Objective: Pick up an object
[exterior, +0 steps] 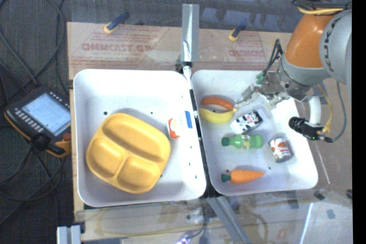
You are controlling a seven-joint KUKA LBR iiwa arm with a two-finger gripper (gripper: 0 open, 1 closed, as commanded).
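**Hovering over the crowded bin, nothing in hand that I can confirm**

On the floor at far left lies a handheld control pendant (40, 117) with its screen lit, well apart from the work. On the counter (86, 46), the left bin (91, 83) carries a yellow divided tray (128, 151), turned at an angle and taking up most of the floor there. A small orange and white carton (174, 128) sits wedged near that bin's right wall, which I judge makes it awkward to approach from above.

The right bin (303, 174) gathers the smaller candidates close together. A toy hot dog (216, 103) and a banana (214, 116) lie touching near the upper left. Just right of them is a black and white carton (248, 120), with a green bottle (243, 142) on its side below it. An orange carrot (245, 176) lies alone near the front wall, and a small red and white can (280, 149) stands near the right wall.

My end effector (264, 94) hangs over the upper part of this bin, near the black and white carton. I cannot tell how wide it is parted, and I see nothing between its tips. The carton looks the likeliest target, being nearest. Its neighbours crowd it, so a descent risks nudging the banana or the bottle.
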